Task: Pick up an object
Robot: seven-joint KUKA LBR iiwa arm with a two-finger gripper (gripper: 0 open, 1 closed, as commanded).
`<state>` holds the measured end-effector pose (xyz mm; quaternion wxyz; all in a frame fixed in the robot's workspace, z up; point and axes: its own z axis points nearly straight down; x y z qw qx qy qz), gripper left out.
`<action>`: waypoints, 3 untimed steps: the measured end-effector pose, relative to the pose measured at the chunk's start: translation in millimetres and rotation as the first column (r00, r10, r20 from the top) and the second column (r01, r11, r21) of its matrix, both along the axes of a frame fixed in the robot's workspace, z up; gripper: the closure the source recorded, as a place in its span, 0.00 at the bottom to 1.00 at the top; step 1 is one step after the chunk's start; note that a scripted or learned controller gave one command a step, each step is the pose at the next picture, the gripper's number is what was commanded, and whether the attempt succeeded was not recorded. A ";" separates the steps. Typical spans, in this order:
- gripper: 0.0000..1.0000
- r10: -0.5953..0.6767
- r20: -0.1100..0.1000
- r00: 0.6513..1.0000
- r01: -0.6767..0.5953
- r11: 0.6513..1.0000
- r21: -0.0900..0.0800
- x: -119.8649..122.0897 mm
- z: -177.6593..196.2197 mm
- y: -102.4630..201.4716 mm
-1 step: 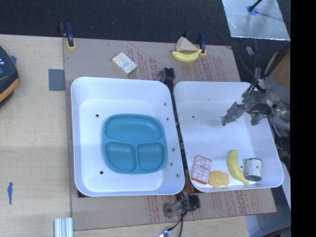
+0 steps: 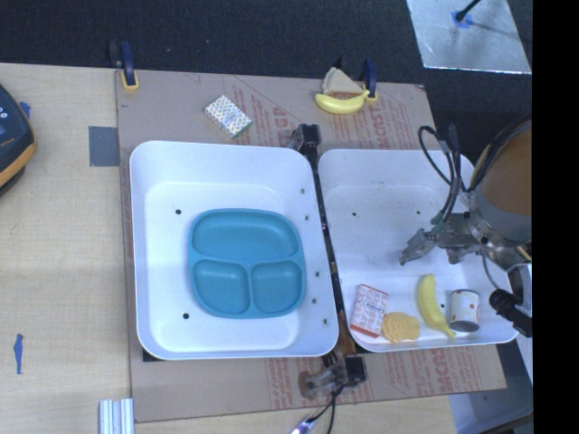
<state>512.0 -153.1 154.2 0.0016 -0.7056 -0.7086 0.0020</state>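
Well, starting at the near edge of the right bin (image 2: 362, 174): four small things are sitting in a row along its front wall, any of which could be the pick. From left: a small red-and-white packet (image 2: 368, 307), lying flat, prob. light and crinkly, thin, so hard to get fingers under w/o scraping the bin floor. Just beside it, touching or nearly so, a round tan cookie-like piece (image 2: 401, 327), prob. rigid plastic, low profile, slippery. Next, a yellow banana (image 2: 433, 305), lying roughly lengthwise front-to-back w/ its tip pointing toward the hand; looking like a light, stiff toy w/ smooth skin. Best hold, in my judgement, is across its narrow mid-section, jaws closing on the two long sides, since the curve keeps it from rolling. At the far right, a small white cylinder w/ a dark end (image 2: 463, 310) is lying just beside the banana, maybe touching; it's round, so likely to roll away if nudged. The crowding is the main risk: closing on the banana could bump cylinder or cookie. Moving farther back, the hand (image 2: 425, 245) is hanging over the bin's middle, above and behind the row, w/ the banana's tip nearest, just in front of it. The fingers are looking spread apart, nothing between them, so it's released, not grasping anything. Farther left, the left bin (image 2: 149, 242) is carrying a blue divided tray (image 2: 246, 262), well apart from the hand. Beyond both bins, on the tabletop (image 2: 54, 242), a second banana (image 2: 340, 102) and a small patterned block (image 2: 227, 115) are lying out of play.
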 end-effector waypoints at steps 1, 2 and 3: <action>0.00 0.001 0.001 1.000 -0.001 1.000 0.001 -27.1 -63.1 -13.8; 1.00 0.004 0.000 1.000 -0.004 1.000 -0.001 -27.1 -52.9 -14.7; 1.00 0.003 0.002 1.000 -0.003 1.000 0.000 -14.3 8.0 45.2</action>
